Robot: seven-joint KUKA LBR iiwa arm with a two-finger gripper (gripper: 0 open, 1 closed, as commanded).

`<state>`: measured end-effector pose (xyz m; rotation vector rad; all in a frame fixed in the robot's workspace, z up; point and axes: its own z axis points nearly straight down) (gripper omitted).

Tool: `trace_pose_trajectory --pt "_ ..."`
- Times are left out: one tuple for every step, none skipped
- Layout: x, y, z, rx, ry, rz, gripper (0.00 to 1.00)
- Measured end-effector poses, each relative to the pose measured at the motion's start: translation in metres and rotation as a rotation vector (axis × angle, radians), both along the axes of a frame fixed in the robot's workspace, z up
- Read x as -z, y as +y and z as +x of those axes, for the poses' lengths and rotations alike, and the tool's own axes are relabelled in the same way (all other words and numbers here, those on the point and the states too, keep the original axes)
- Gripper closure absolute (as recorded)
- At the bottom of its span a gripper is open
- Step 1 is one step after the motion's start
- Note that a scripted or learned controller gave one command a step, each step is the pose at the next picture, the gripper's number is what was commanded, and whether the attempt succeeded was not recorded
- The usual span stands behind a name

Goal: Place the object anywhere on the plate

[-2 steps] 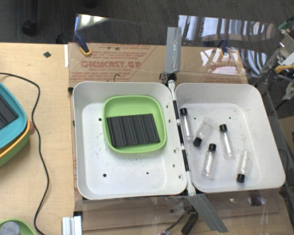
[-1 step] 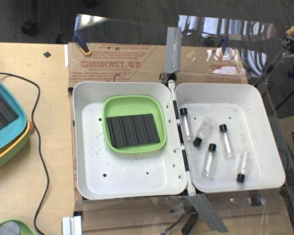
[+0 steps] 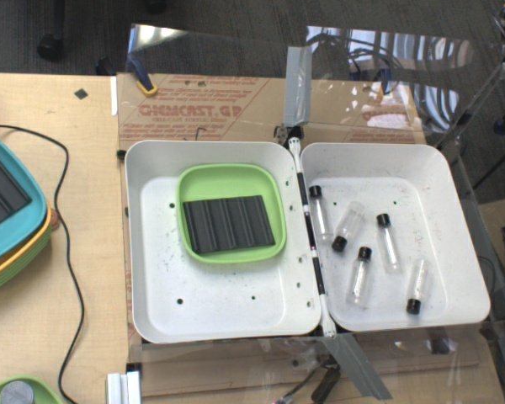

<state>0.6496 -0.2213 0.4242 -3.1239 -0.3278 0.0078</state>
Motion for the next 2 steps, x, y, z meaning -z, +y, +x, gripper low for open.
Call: trace_pose_trajectory --pt "0.045 0.0 0.004 0.002 0.001 0.001 0.0" --pt "0.078 0.0 0.001 0.007 0.002 0.001 0.0"
